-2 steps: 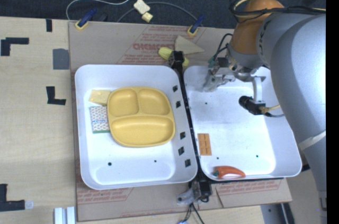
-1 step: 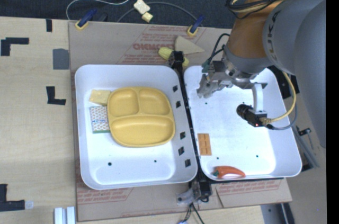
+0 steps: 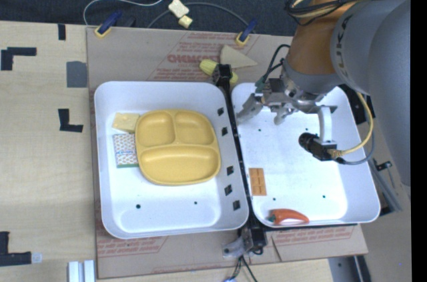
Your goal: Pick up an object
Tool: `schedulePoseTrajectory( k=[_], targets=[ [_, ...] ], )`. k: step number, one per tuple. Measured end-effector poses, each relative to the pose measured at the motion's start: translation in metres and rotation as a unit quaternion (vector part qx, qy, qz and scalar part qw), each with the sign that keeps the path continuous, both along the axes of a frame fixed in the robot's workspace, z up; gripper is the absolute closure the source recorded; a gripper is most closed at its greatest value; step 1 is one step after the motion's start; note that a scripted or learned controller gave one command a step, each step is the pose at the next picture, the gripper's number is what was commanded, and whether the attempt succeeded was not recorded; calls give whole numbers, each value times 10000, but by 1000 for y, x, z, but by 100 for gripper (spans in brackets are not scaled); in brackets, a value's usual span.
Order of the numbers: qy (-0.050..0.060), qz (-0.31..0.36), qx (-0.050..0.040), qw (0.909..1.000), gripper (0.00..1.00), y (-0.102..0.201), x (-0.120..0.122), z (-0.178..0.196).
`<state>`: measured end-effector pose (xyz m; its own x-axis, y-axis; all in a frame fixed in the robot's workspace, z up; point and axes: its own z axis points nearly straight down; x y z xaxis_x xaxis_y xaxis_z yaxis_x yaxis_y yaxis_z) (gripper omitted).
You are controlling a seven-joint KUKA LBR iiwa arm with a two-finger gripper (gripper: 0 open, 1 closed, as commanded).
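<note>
The claw [image 3: 267, 107] hangs spread and empty over the right bin [image 3: 347, 204]; closing here grabs nothing; the carrot [image 3: 289, 216] lies well apart

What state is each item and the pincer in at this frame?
Yellow divided plate: flat, upright, in left bin.
Patterned sachet: flat, tucked beside the plate's left edge.
Orange tag: flat on right bin floor.
Carrot toy: lying at right bin's near wall.
Pincer: open, hanging over right bin, holding nothing.
</note>
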<state>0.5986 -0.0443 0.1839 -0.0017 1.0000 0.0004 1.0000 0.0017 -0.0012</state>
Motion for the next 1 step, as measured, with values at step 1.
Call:
schedulePoseTrajectory(
  k=[1],
  targets=[
    [29,-14,1,10000,0,-2,-77,0]
  ],
)
